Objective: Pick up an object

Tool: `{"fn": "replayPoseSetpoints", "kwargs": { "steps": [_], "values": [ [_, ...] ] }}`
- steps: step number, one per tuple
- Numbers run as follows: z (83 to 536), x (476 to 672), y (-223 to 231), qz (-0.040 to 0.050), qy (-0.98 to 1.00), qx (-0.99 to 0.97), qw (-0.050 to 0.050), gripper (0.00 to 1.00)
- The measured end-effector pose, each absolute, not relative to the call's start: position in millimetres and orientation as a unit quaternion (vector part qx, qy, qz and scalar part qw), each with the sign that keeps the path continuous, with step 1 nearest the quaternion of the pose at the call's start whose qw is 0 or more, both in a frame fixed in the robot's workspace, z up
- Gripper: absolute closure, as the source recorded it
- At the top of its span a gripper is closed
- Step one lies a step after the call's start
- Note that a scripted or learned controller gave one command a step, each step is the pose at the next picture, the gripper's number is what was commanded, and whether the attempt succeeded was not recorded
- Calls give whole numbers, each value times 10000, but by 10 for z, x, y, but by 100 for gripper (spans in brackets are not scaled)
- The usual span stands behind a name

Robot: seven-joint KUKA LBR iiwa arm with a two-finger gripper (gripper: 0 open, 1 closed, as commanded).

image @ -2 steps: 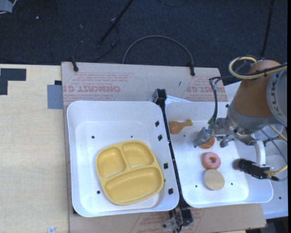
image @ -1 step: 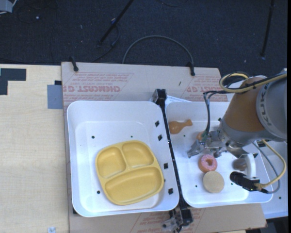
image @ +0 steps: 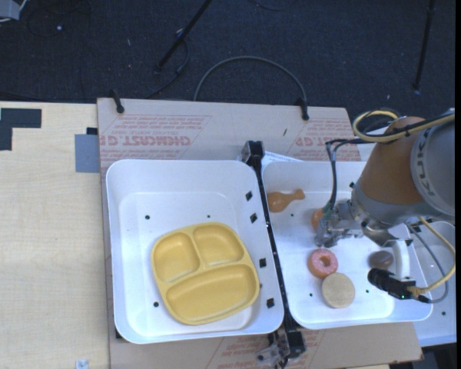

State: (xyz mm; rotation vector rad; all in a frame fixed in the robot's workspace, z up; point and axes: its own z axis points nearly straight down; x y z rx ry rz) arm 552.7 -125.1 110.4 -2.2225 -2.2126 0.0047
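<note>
In the camera view the arm (image: 403, 171) reaches into the right bin (image: 292, 298), its end effector (image: 332, 233) low over the bin floor just above the pink donut (image: 322, 263), with a small orange piece (image: 317, 218) touching or just beside it, a tan round biscuit (image: 338, 290) near the donut and an orange drumstick-shaped toy (image: 283, 199) further left; whether the tool is open or closed cannot be told. A clean pick likely means centring on one item, since the donut and biscuit sit close together. The left bin (image: 131, 206) holds a yellow divided tray (image: 206, 271), and both bins rest on cardboard (image: 161, 133) over the pale desk (image: 38, 244), dark carpet (image: 100, 44) and cables beyond.
</note>
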Motion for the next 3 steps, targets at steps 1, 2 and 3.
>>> {"fn": "replayPoseSetpoints", "kwargs": {
  "steps": [1, 2, 3],
  "values": [
    [1709, 5596, -1224, -8, -7074, -7068, -8, 100],
    [2343, 5632, -1234, -12, -7076, -7067, -17, 100],
    [2620, 5635, -1244, -3, -7074, -7068, -2, 100]
  ]
}}
